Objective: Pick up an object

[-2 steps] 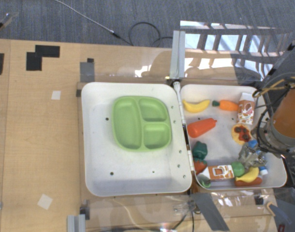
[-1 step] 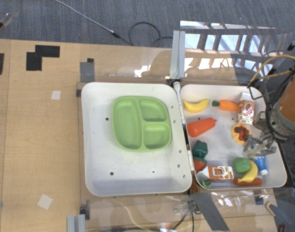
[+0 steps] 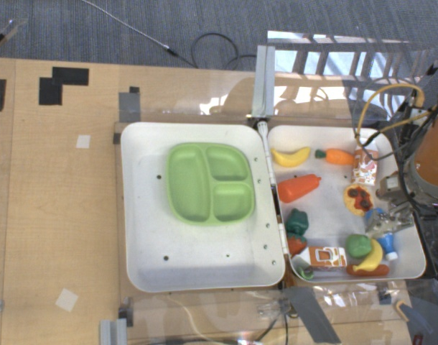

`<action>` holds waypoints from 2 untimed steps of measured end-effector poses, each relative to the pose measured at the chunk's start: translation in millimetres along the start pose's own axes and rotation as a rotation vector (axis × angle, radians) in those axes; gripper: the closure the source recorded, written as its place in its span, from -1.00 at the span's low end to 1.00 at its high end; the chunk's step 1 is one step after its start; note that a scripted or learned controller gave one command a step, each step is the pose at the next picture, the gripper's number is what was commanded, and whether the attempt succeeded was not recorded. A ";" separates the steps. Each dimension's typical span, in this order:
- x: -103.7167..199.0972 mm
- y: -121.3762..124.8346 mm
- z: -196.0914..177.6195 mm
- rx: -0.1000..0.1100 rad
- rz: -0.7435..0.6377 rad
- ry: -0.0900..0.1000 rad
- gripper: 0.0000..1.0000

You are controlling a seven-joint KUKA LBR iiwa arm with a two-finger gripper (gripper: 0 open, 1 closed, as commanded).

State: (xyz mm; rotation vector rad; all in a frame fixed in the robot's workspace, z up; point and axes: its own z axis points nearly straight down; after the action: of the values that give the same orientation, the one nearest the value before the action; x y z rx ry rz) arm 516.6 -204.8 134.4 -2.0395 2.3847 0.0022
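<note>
Gripper (image 3: 388,223) sits low at right bin (image 3: 327,201) edge nr blue item (image 3: 386,246) w/ jaws' state unclear, so crowded toys could cause a mis-grab.

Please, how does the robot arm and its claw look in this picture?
The arm enters at the right edge: a bulky body with a broad orange band, grey and dark parts around it. Yellow and black cables loop above it. The claw is small, metallic grey, with silver parts.
</note>
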 end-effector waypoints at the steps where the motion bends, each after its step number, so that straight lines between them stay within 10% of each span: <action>1: -6.5 -33.6 25.6 0.001 0.319 -0.001 1.00; 2: -46.7 30.9 18.9 0.016 0.066 -0.001 1.00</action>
State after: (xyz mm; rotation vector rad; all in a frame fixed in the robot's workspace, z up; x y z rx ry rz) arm 493.3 -153.7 115.6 -1.9529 2.4421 -0.0150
